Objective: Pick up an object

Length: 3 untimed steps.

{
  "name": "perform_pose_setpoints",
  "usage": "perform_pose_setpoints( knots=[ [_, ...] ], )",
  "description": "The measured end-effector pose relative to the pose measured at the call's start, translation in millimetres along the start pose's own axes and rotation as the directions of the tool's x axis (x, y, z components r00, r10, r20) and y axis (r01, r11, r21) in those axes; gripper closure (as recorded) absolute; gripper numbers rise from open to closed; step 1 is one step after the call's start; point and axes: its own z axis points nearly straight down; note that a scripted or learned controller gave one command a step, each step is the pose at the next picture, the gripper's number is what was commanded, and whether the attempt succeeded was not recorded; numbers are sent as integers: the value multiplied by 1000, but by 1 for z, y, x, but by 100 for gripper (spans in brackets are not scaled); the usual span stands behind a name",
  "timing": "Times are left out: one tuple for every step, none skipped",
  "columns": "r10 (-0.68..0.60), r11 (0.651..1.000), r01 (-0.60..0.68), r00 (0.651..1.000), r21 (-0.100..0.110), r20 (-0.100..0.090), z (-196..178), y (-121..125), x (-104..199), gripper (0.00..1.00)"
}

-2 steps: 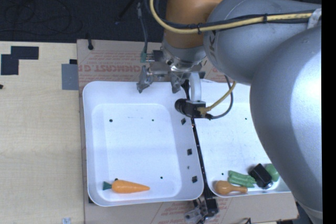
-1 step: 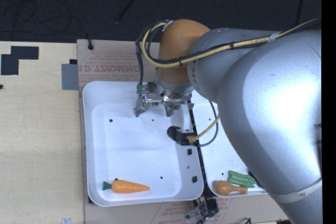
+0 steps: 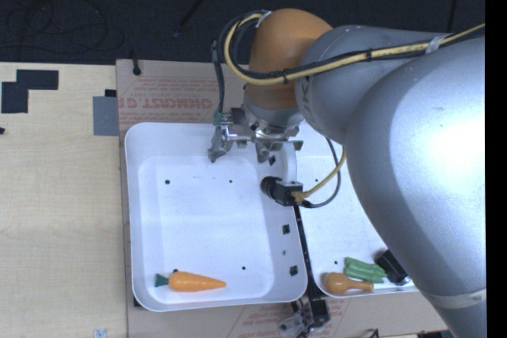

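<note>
So, looking down from the camera view: the two white bins sit side by side on a sheet of cardboard (image 3: 166, 91) with red print, and that lies on the pale wooden bench (image 3: 55, 210). The big grey arm (image 3: 412, 154) comes in from the right and covers most of the right bin (image 3: 333, 227). The gripper (image 3: 242, 154) hangs over the far edge of the left bin (image 3: 131, 210), close to its far right corner and next to the wall the two bins share. As far as I can make out, its fingers are spread apart with plain white bin floor showing between them, so it's got hold of nothing. Stuff to grab: a toy carrot (image 3: 196, 281), orange with a little green top, lies on its side along the near edge of the left bin, toward the near left corner and well apart from the gripper. It's pointing its tip to the right. The left bin's floor also has a few tiny dark dots (image 3: 168, 183). Over in the right bin, down by the near edge, there's a bunch of green pods (image 3: 364, 270), with a tan pear-shaped piece (image 3: 345, 283) just in front of it, pretty much touching. A black thing (image 3: 392, 265) sits just right of the pods, half hidden under the arm, so I can't say what it is. On the bench's far left there are some dark flat patches (image 3: 32, 87).
</note>
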Motion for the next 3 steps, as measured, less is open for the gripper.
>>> perform_pose_setpoints(
  knots=[
    [0,1000,0,1000,-2,1,-41,0,-51,0],
    [7,1000,-7,1000,-17,6,-197,1,-169,0],
    [0,1000,0,1000,-10,3,-297,-11,-217,0]
  ],
)
